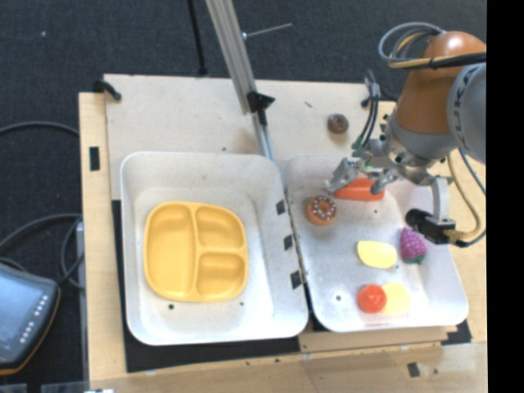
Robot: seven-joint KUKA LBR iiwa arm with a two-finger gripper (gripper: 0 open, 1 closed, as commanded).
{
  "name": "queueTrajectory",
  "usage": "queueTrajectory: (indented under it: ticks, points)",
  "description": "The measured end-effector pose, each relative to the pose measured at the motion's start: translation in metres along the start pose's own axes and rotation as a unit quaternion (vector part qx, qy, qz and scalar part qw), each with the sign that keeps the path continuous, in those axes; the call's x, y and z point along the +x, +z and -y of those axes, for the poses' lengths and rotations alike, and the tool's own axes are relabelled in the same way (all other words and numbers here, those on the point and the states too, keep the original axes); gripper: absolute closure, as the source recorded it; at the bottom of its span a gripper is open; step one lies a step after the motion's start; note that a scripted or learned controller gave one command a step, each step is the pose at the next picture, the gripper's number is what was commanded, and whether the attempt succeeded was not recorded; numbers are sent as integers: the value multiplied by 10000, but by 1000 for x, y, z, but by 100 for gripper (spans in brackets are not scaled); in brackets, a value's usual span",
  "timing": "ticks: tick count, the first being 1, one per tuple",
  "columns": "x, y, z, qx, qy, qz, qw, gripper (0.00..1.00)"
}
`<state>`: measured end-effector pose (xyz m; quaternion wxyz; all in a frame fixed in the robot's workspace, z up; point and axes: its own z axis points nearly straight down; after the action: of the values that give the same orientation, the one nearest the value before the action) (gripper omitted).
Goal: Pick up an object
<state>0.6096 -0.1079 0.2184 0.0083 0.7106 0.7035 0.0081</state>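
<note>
My jaws [358, 178] hang over the upper part of the right bin [442, 301], and an orange carrot-like piece [354, 190] lies right under them. One finger shows at its left end and another near its right end, so they seem to stand apart around it, but my own wrist hides much of this and I cannot tell whether they press on it or whether it rests on the bin floor. My arm [430, 97] is cut off at the right edge of the view.

Just left of the orange piece sits a small round doughnut [321, 210] with dark speckles. Lower in the same bin lie a pale yellow lemon-like shape [377, 254], a purple grape bunch [413, 245] beside it, a red tomato [372, 299] and a second yellow piece [397, 298] touching the tomato; the last is too blurred to name.

The left bin [147, 170] holds a yellow divided tray [196, 250]. On the bench [188, 113] behind the bins lies a small brown round thing [337, 123], hard to make out
</note>
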Motion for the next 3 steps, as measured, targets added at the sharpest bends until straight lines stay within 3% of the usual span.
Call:
queueTrajectory:
  ticks: [1, 2, 3]
  points:
    - [-1, -11, -2, -43, -10, 10, 10000, 100]
    - [22, 20, -30, 107, -70, 6, 9999, 100]
    - [21, 18, -29, 104, -65, 14, 9999, 0]
